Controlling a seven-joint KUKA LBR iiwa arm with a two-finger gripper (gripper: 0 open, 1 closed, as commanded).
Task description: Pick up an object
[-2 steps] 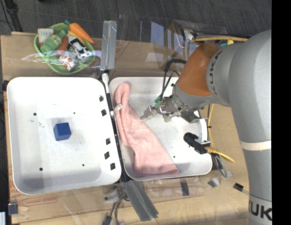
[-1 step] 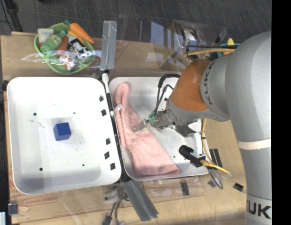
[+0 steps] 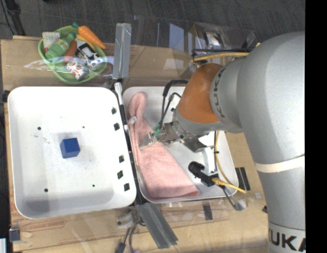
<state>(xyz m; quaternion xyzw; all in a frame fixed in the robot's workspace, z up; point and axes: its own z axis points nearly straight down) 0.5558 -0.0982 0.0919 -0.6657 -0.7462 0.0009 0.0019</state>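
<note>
The gripper (image 3: 159, 135) is lowered onto the pink cloth (image 3: 159, 165) in the right bin (image 3: 227, 191), presumably for pinching; its grasp cannot be told

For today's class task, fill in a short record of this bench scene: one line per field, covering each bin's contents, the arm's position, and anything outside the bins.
left bin: one blue cube
right bin: pink cloth, crumpled along its left side
arm: reaches in from the right, over the right bin
gripper: low, at the pink cloth
outside bins: green bowl of small items beyond the left bin
</note>
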